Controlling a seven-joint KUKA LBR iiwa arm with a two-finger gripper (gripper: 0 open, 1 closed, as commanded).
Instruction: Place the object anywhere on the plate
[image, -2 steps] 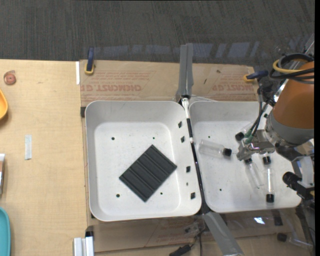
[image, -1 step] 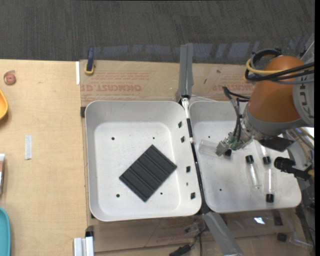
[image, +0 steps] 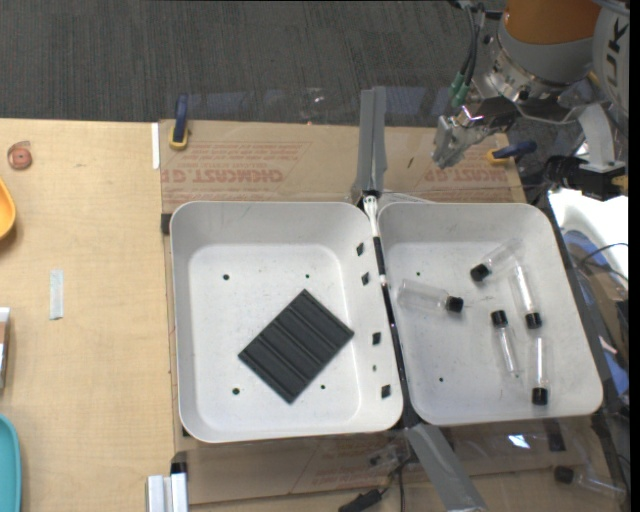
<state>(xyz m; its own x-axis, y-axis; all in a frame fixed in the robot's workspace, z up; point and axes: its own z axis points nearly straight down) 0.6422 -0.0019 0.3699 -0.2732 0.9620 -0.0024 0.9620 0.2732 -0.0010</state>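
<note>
Dark grey carpet floor (image: 200, 50) along the top. Light wood bench top (image: 80, 250) at left, brown printed cardboard sheet (image: 260, 165) laid under the bins. Blue clamp (image: 181, 108) at the cardboard's top-left corner. Grey metal bar (image: 371, 140) runs up between the bins. Even, diffuse lighting.

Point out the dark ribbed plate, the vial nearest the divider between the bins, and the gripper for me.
dark ribbed plate (image: 296, 345): camera view, middle of its top face.
vial nearest the divider (image: 430, 297): camera view, clear body, left of its black cap.
gripper (image: 446, 152): camera view, at its fingertips.
</note>
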